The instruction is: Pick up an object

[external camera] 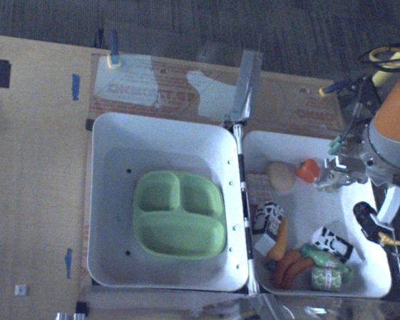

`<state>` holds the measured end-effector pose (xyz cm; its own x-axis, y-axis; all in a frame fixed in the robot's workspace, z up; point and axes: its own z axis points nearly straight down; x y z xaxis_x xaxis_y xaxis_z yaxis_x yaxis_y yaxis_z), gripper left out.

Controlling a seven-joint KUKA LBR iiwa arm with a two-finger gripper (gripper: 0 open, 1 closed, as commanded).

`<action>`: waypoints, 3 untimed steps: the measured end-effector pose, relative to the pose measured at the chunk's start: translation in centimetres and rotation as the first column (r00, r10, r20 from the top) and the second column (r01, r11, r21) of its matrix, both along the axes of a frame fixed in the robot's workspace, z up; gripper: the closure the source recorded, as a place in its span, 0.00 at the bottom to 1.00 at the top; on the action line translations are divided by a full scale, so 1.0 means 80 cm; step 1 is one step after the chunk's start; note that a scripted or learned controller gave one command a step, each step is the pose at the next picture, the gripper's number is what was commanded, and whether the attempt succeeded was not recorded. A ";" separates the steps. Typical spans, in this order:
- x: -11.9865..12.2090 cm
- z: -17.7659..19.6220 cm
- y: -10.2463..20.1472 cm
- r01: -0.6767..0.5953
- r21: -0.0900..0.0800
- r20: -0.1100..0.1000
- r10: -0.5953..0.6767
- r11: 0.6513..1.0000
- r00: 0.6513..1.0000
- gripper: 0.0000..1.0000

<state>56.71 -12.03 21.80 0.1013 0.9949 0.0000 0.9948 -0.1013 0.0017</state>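
A wooden bench (24, 193) bears two white bins. The left bin (109, 138) holds a green tray (178, 214). At right of frame, the gripper (334, 175) hangs over the right bin (380, 280); its state I cannot tell. An orange ball (308, 169) sits just beside it, probably light, smooth and apt to roll, so best pinched across its middle. A tan lump (281, 176) crowds its left; carrots (292, 268) and a can (327, 278) lie lower.

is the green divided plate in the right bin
No, the green divided plate lies in the left bin; the right bin holds the small items.
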 end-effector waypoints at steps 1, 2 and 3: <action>-0.071 -0.018 0.006 0.173 0.001 -0.005 -0.173 0.985 0.985 1.00; -0.090 0.040 0.124 0.241 0.000 -0.003 -0.241 0.971 0.971 1.00; -0.081 0.090 0.107 -0.257 -0.002 0.001 0.257 0.967 0.967 1.00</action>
<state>50.24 -3.44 28.97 -0.1574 0.9875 -0.0016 0.9875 0.1574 0.0025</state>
